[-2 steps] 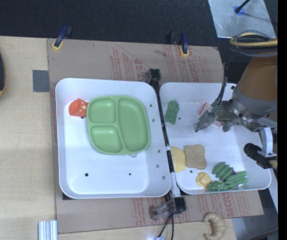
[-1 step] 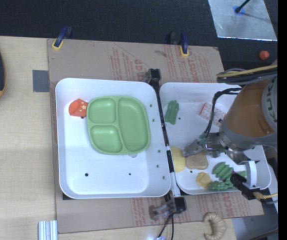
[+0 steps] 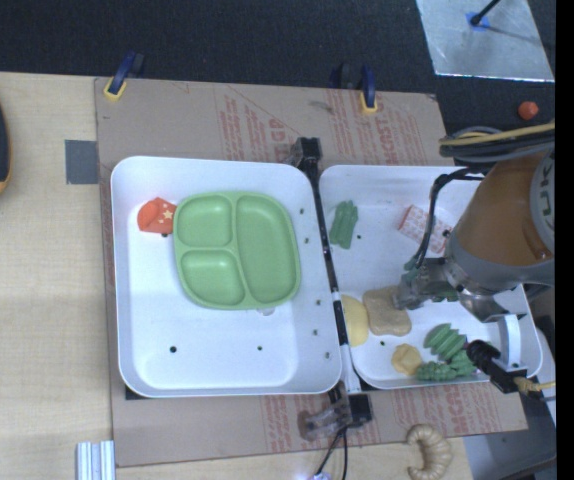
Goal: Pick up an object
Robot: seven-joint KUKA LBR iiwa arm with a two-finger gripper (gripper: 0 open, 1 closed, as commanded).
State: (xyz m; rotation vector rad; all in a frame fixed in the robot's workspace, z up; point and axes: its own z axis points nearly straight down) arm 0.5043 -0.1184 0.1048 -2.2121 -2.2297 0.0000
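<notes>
Two white bins sit side by side on the counter, the arm over the right bin (image 3: 367,183)

Its gripper (image 3: 410,296) hangs down at a tan lump (image 3: 385,310) near the yellow pieces (image 3: 355,320); whether the jaws are apart I cannot tell. The left bin (image 3: 147,358) carries a green divided plate (image 3: 237,249)

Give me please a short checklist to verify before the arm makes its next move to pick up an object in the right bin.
1. Gripper is over the right bin: ok.
2. A target lies under it: ok, the tan flat piece sits right at the gripper.
3. The piece is between the fingers: cannot tell.
4. Neighbours leave room: not ok, the yellow piece touches the tan one.
5. Other items stay apart from the gripper: ok, the green leaf-shaped toy and the small yellow item lie away.
6. Left bin is undisturbed: ok, the green divided plate lies flat.
</notes>
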